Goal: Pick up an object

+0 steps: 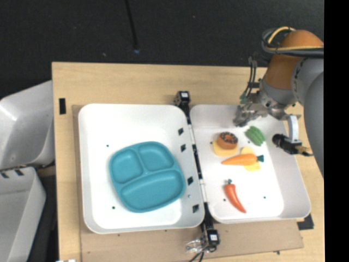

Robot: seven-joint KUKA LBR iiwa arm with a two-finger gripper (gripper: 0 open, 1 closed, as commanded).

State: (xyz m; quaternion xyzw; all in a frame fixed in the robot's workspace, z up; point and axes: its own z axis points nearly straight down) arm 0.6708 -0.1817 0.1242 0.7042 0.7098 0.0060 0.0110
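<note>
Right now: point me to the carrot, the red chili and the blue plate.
carrot (240, 159), camera view, middle of its orange body.
red chili (235, 197), camera view, middle of its red body.
blue plate (146, 174), camera view, ridge between its compartments.

No text, label or number is readable.

Arm (294, 64): seen reaching in from the right, grey, orange band above the wrist.
Gripper (244, 116): pointed downward and leftward, positioned low at the arm's end.
</note>
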